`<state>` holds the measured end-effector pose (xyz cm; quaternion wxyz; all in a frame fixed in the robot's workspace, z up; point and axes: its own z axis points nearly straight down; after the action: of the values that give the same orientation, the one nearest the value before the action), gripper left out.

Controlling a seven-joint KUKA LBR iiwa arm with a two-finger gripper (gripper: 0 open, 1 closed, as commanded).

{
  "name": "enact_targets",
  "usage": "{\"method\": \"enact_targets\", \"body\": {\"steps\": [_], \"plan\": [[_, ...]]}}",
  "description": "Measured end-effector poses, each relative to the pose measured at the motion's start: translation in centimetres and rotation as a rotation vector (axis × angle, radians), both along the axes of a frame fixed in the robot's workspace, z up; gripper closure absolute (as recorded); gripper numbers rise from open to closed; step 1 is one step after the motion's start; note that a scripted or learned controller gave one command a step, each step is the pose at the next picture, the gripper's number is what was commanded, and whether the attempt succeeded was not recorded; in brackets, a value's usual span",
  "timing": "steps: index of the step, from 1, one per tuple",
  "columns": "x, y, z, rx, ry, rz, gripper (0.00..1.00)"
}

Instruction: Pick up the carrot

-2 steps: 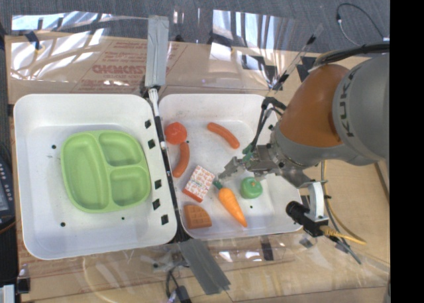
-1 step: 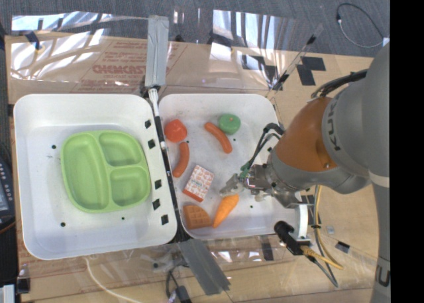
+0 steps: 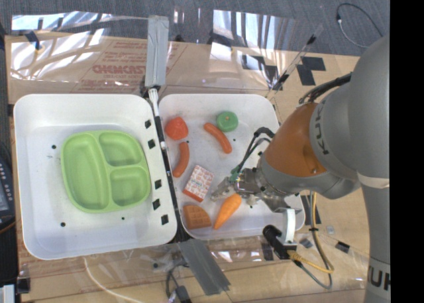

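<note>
I am watching the gripper (image 3: 233, 189) hanging low in the right bin (image 3: 199, 106), right at the thick end of the carrot (image 3: 227, 209). The carrot is lying on the bin floor near the front wall, beside a waffle-like piece (image 3: 196, 215). I cannot tell how the fingers are standing. A green divided plate (image 3: 106, 170) is sitting in the left bin (image 3: 40, 122).

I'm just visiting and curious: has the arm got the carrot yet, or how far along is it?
Done: the arm has reached into the right bin, and its gripper sits right at the carrot. In hand: closing in for the grasp. Left: the carrot lies on the bin floor beside the waffle piece, so gripping and lifting it remain.
</note>
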<state>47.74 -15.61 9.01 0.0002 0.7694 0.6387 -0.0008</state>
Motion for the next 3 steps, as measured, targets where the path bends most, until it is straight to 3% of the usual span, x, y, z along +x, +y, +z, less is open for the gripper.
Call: {"method": "enact_targets", "body": {"steps": [1,2,3], "plan": [[0.0,0.2,1.0,0.002,0.002,0.19,0.0],[0.0,0.1,1.6,0.002,0.006,0.193,1.0],[2.3,-0.9,0.0,0.002,0.002,-0.014,1.0]]}}
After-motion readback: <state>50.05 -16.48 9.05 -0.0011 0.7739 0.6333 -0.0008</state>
